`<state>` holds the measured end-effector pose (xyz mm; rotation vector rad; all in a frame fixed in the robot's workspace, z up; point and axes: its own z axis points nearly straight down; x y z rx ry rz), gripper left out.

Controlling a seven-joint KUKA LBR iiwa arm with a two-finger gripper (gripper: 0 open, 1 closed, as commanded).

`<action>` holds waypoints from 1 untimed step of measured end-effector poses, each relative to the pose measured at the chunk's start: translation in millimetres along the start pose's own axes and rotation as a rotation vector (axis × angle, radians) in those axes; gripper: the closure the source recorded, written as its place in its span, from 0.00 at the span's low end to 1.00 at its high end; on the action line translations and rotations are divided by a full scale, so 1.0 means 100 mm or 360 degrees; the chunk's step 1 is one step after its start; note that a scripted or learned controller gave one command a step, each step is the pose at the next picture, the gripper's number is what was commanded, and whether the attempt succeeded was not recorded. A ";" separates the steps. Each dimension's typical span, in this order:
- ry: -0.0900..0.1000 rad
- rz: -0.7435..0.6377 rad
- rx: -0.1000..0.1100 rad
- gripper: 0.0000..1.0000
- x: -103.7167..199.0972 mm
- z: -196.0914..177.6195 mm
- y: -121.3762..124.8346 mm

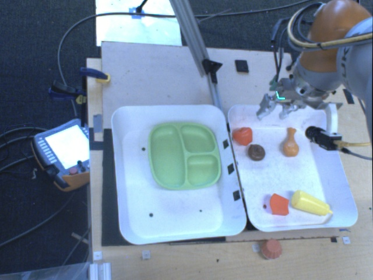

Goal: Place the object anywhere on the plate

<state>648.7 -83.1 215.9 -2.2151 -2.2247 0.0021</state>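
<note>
- Arm (335, 37): grey, orange band above the wrist; enters from the right side and bends down over the far edge of the right bin (344, 185).
- Gripper (274, 108): hangs at that bin's far edge, near its far-left corner; two fingers spread apart, nothing between them; clear of every object below.
- Plate (183, 155): green, three compartments; lies in the left bin (131, 214), toward its far right part; nothing on it.
- Right bin contents: red piece (242, 136) near the far-left corner, just below the gripper; dark brown round piece (256, 152) just beside it toward the centre; orange gourd-shaped piece (290, 143) further right, narrow end toward the far edge; orange-red block (279, 205) and yellow cone-like piece (310, 203) side by side near the near edge.
- Hard to make out: exact identity of the small pieces; the arm is cut off at the right edge.
- Surroundings: a slanted metal pole (192, 28) crosses the bench (157, 74) beyond the bins; a handheld pendant (63, 153) with a lit screen lies off the bench's left edge; a small reddish round thing (270, 249) sits at the bench's near edge.
</note>
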 end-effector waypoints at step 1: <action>-0.0001 -0.0001 -0.0006 0.00 0.00 -0.02 0.01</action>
